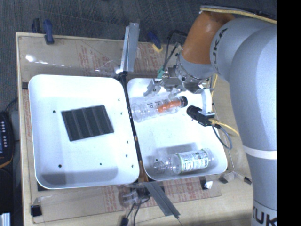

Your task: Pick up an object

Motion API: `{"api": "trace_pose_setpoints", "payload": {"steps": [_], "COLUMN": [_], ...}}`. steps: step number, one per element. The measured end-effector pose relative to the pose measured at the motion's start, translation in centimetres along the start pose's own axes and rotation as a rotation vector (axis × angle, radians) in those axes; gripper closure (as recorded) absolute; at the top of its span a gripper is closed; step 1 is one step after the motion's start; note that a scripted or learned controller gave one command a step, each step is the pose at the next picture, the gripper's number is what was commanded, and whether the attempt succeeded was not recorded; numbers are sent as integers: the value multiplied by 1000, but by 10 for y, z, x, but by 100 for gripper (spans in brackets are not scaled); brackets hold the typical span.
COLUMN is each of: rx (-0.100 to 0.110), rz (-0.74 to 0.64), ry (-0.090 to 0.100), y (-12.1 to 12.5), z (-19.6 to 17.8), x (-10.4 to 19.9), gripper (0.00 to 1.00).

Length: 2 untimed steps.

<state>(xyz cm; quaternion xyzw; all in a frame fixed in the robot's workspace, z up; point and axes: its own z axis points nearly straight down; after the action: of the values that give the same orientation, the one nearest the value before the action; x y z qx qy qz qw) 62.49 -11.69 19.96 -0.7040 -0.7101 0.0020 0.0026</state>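
Camera view shows the grey arm [244,79] reaching in from the right, with the gripper [162,84] low over the far end of the right bin [181,131]. From where I stand I cannot tell how it is set. Just below it lies a clear bottle with orange contents [157,107], on its side, touching or nearly so. Well below the gripper, near the bin's front wall, lies a clear labelled bottle [186,161]. Off to its left, in the left bin [42,126], sits a dark ribbed block [88,122].
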Motion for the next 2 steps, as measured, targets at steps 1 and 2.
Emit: {"api": "trace_pose_setpoints", "payload": {"steps": [1, 2], "rx": [-3, -7], "rz": [67, 6], "ry": [-1, -1], "y": [14, 27], "z": [31, 58], "x": [-60, -88], "gripper": [0, 0]}}
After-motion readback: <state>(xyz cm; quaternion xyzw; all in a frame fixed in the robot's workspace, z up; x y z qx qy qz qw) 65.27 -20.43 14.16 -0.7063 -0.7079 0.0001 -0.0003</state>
